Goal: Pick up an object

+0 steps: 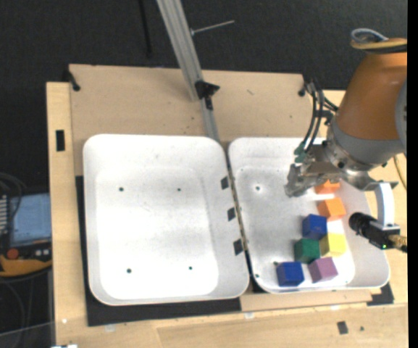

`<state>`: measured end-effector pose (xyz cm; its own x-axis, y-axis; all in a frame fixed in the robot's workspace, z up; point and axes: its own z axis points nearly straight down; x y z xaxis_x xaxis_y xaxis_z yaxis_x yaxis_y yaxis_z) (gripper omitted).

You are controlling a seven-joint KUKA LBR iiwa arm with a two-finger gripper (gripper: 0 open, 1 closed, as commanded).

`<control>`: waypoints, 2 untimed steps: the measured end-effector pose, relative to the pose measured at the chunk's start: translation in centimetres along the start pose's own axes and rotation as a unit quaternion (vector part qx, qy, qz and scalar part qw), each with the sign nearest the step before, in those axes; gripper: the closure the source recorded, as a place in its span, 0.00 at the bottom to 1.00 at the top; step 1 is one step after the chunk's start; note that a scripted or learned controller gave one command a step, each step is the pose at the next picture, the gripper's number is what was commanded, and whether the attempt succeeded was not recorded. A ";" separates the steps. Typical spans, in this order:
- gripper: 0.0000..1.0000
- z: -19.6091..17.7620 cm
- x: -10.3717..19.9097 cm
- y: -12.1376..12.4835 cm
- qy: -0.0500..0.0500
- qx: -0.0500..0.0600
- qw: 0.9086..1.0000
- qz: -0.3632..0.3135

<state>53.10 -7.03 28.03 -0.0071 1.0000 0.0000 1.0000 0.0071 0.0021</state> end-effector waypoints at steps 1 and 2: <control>1.00 0.2 5.4 1.1 0.000 0.000 1.000 0.000; 1.00 2.7 10.1 1.6 0.000 0.002 1.000 0.001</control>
<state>54.63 3.05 25.37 -0.0060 1.0000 -0.0001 1.0000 0.0060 -0.0024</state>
